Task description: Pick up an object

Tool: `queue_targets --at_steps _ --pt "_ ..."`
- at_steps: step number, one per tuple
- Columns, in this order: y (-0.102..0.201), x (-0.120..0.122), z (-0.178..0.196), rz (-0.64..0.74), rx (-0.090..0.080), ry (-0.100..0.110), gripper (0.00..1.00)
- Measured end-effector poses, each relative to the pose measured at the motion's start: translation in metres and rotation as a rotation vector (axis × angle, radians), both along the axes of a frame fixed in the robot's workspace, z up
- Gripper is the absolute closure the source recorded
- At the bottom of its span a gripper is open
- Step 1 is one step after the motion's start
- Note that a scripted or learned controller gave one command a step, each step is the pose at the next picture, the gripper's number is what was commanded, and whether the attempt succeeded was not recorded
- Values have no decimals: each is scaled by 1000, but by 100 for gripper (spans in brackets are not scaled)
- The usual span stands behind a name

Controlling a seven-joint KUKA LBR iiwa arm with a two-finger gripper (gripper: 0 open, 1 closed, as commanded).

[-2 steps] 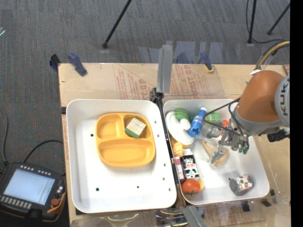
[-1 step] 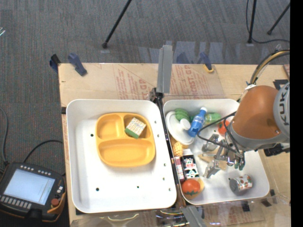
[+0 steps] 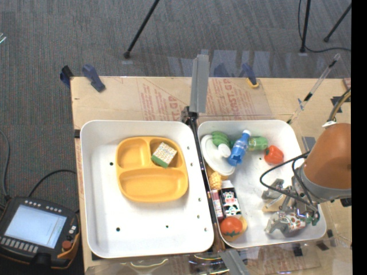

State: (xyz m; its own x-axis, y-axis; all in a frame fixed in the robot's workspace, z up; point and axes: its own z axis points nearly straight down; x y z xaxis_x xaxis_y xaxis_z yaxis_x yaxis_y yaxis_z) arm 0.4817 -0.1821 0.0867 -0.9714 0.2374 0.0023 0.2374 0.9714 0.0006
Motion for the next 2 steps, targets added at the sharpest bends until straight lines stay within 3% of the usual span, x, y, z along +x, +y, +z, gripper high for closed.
queue_targets --at_steps 1,2 --pt "-27 -4 0 150 3 -3 0" --pt "-26 -3 9 152 4 -4 100"
